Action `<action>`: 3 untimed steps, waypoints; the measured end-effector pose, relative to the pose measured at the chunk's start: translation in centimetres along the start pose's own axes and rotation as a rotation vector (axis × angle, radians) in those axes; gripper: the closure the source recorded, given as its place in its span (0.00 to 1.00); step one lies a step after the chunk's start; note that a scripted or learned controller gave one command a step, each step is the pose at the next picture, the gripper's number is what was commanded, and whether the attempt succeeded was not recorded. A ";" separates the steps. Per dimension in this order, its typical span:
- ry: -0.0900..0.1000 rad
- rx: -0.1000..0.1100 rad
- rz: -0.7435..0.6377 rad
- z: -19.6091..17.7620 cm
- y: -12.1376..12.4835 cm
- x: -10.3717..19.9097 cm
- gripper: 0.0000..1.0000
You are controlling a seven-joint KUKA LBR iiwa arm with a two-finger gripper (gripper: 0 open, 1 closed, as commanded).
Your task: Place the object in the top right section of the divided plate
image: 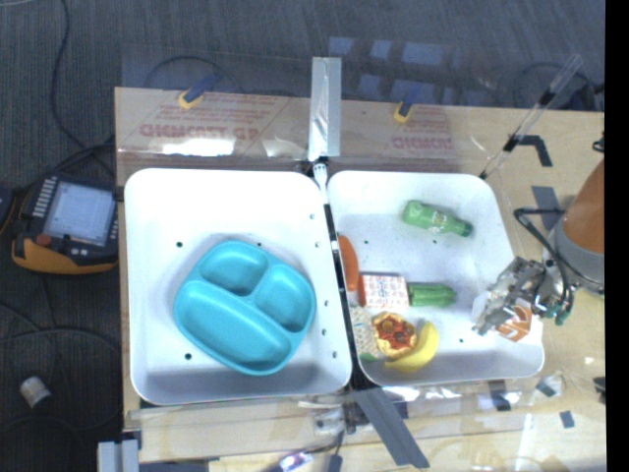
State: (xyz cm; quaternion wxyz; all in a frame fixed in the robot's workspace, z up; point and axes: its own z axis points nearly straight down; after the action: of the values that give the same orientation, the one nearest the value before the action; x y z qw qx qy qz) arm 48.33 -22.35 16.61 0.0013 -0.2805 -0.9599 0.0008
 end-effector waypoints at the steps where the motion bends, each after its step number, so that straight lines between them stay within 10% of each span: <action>1: -0.004 -0.005 -0.099 7.1 0.3 -0.1 1.00; 2: -0.005 -0.004 -0.166 -2.3 1.9 -2.7 1.00; 3: -0.006 -0.007 0.021 7.1 0.3 -0.2 1.00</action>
State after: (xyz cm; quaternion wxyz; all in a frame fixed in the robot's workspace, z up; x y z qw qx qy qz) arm 48.64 -22.15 9.50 -0.0027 -0.2908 -0.9568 -0.0014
